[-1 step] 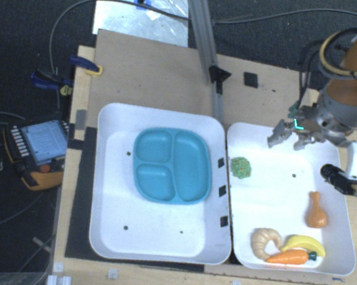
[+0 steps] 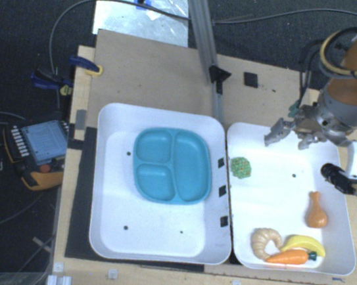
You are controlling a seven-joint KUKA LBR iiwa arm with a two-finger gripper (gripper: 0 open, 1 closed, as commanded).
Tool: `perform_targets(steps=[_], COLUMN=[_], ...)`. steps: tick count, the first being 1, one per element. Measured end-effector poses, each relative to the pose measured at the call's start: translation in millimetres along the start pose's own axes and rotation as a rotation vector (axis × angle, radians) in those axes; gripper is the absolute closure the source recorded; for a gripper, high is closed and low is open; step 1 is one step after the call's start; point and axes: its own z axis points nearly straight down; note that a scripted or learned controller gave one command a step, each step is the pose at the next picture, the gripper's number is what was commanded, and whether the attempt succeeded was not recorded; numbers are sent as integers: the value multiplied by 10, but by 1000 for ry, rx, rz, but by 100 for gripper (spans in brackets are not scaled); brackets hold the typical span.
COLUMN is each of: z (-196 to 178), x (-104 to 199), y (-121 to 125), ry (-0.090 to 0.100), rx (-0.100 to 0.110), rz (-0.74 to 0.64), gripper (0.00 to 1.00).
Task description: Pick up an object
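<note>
a brown desk [image 2: 149,74] carries 2 white bins. the left bin [image 2: 109,181] holds a blue divided plate [image 2: 172,165]. the right bin [image 2: 275,206] holds a green broccoli piece [image 2: 240,167] near its left wall, then a croissant [image 2: 265,240], carrot [image 2: 287,257], banana [image 2: 305,244] and a drumstick [image 2: 316,211]. the pincer [image 2: 292,135] hovers at the far rim, fingers spread apart, holding nothing.

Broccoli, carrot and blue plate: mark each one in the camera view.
broccoli [image 2: 240,167], camera view, middle of the green head.
carrot [image 2: 287,257], camera view, middle of the orange body.
blue plate [image 2: 191,167], camera view, floor of the large right compartment.
</note>
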Motion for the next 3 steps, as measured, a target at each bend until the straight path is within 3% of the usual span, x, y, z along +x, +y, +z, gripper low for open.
perform_targets(steps=[2, 3], z=[1183, 1231], x=[51, 48], y=[33, 114], ry=[1, -1], rx=[-5, -20], rz=[1, -1], gripper=[0, 0])
